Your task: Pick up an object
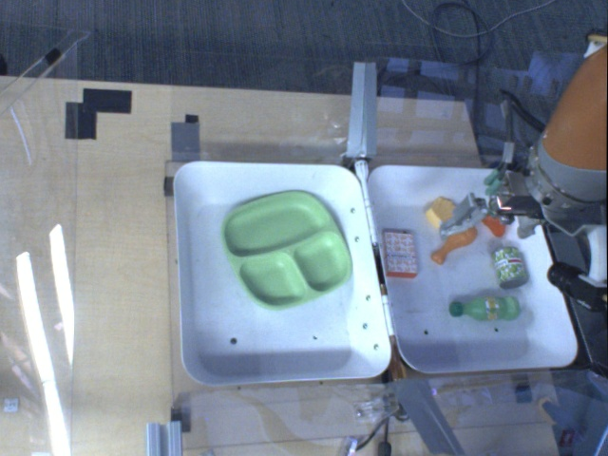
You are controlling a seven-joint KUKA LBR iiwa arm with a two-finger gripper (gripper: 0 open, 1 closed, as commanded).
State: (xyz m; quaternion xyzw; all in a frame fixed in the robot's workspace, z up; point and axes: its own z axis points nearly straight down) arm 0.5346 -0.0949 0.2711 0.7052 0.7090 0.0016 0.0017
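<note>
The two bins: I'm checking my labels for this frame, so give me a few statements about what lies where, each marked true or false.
1. The green divided plate lies in the left bin. True.
2. The green bottle stands upright in the right bin. False: it lies on its side.
3. The small red-and-white packet lies in the right bin, near the divider between the bins. True.
4. The gripper is over the left bin. False: it is over the right bin, by the yellow piece and the orange piece.
5. The green can lies on the green divided plate. False: it lies in the right bin, above the bottle in the view.
</note>
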